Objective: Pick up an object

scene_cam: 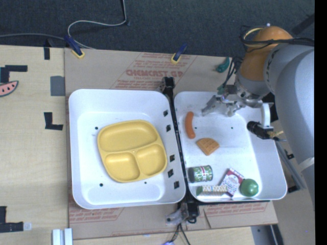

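- Green ball (249,187) sat at the right bin's (265,160) 5 o'clock corner.
- Gripper (220,107) hovered at 12, jaws spread, nothing held.
- Looked like the approach step; next, drop onto the sausage (190,124).

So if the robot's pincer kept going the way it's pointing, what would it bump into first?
Probably the orange hot dog. The pincer points left and a little down across the right bin, and the hot dog lies nearest in that line. Its height above the bin is unclear, so it might pass over.
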Available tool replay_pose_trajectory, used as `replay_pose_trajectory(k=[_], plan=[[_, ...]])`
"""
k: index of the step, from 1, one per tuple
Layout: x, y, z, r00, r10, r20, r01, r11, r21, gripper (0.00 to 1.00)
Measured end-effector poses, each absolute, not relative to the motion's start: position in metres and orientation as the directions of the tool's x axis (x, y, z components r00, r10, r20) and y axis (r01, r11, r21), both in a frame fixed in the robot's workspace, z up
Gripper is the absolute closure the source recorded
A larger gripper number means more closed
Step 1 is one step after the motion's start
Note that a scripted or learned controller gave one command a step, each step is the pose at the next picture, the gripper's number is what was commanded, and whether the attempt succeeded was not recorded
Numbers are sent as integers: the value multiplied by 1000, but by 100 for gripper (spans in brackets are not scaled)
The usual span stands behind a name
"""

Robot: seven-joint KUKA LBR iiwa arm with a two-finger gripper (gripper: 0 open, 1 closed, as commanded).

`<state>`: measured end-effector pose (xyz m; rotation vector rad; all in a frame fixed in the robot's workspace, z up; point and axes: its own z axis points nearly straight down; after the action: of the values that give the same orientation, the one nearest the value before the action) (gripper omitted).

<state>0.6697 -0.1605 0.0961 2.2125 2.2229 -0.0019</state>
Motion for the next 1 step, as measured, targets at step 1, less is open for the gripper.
replay_pose_trajectory(k=[1], plan=[[665,-107,85,-2,1000,-1,1000,2,1,0]])
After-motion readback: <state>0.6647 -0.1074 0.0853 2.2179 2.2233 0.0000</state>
